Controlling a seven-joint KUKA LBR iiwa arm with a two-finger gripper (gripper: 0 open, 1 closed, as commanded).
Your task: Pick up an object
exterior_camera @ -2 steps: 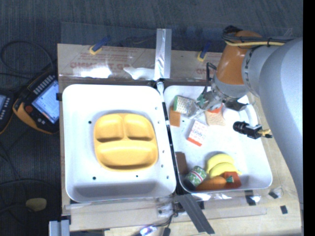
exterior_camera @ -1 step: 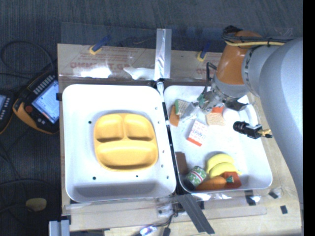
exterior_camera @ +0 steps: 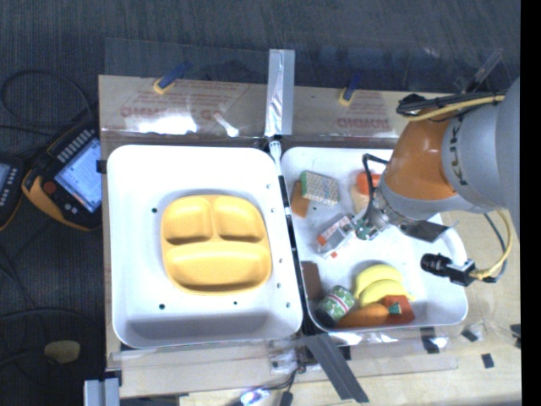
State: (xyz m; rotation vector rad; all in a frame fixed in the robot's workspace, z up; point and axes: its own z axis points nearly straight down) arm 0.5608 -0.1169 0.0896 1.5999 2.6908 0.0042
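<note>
Arm's down in the right bin point(exterior_camera: 448, 307), gripper point(exterior_camera: 367, 227) low beside a small packet point(exterior_camera: 335, 233); approach step, nothing grasped; jaw state I can't tell; next: close, lift.

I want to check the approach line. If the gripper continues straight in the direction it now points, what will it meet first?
Probably the small white packet with red ends. The gripper points down and left in the right bin, and that packet lies just beyond its tip. Height above it is unclear from this slanted view, so it might instead reach the bin floor beside it.
</note>
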